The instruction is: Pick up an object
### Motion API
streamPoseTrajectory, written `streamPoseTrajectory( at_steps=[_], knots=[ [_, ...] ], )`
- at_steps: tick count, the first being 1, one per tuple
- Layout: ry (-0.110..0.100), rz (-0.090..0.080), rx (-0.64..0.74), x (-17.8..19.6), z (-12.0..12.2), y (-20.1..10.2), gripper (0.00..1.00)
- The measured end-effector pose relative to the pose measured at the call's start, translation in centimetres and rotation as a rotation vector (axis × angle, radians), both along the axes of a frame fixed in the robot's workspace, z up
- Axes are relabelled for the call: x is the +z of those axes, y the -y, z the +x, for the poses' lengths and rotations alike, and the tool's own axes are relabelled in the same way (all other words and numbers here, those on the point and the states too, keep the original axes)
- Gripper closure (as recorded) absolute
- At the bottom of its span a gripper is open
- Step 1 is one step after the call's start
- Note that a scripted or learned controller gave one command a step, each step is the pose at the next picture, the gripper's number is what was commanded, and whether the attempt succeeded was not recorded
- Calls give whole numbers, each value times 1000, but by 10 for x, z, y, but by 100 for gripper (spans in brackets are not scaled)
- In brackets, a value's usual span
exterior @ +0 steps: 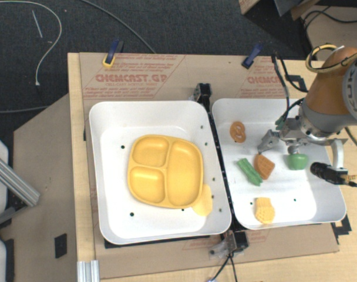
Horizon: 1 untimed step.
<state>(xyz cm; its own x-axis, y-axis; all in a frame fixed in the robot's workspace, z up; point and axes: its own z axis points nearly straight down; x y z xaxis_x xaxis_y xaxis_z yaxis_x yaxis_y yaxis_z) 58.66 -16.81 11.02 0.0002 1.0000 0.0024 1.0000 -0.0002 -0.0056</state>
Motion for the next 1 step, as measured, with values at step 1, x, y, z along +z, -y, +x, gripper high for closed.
streamPoseTrajectory(
  at_steps=[1],
  knots=[
    [6, -1, 0, 14, 2, 0, 100]
  ],
)
